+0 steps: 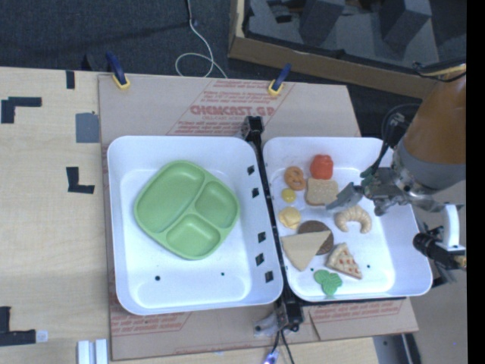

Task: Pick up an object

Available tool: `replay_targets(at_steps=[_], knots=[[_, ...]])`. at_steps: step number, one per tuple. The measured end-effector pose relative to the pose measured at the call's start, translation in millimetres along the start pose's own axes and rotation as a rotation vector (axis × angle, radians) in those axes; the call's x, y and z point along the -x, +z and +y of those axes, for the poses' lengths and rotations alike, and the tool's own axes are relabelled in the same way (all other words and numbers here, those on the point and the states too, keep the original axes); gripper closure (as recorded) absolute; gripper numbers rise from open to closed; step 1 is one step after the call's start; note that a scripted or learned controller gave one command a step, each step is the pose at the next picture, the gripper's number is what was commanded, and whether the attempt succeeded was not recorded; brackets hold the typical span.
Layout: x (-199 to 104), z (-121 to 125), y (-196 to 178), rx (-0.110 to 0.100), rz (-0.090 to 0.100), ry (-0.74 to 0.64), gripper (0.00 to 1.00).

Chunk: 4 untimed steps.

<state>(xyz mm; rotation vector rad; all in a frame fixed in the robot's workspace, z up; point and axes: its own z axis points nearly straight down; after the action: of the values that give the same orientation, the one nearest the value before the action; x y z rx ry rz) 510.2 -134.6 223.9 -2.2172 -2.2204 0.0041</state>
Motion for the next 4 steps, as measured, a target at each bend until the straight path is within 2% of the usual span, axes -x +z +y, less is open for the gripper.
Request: replay_targets(at_steps=[1,2,3,4], knots=[[-0.6,108.8,124.0,-0.004,0.0,-0.004,0.0],[-19.6,149.5,142.3,-0.05,-0.008,0.014,0.0],[40.7,157.9,139.7,0.003,-0.005,0.005,0.0],[35.0,163.3,124.7,0.015,-0.004,-0.003,1.0]])
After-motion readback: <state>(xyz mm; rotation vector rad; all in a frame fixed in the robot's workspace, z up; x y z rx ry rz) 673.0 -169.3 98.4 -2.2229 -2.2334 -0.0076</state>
